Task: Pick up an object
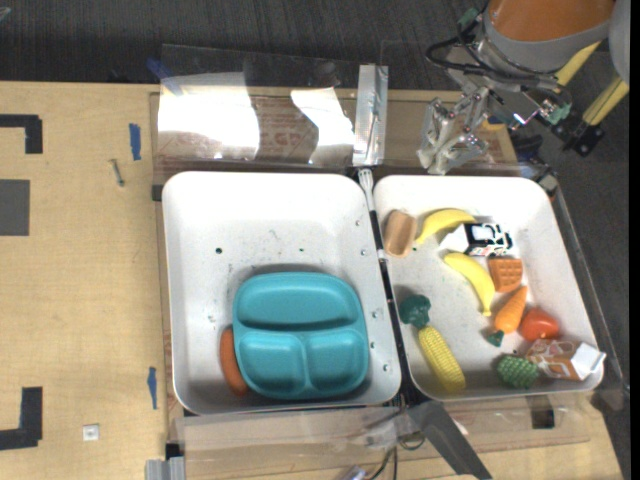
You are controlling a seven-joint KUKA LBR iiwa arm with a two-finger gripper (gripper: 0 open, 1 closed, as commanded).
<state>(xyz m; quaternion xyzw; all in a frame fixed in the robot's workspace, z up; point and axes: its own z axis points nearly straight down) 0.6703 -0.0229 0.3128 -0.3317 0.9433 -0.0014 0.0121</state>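
Carton (570, 360) at right bin's (560, 213) near corner, its printed label unreadable.

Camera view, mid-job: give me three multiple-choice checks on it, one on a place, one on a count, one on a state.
1. Where is the teal tray?
A. left bin
B. right bin
C. on the cardboard

2. How many bananas are in the right bin?
A. one
B. two
C. four

3. Where is the tool?
A. down among the food
B. above the far rim of the right bin, away from the food
C. over the left bin

Answers: 1 A, the tray sits in the left bin's near half. 2 B, one banana lies by the bread roll, the other banana beside the carrot. 3 B, it hangs at the bin's back edge.
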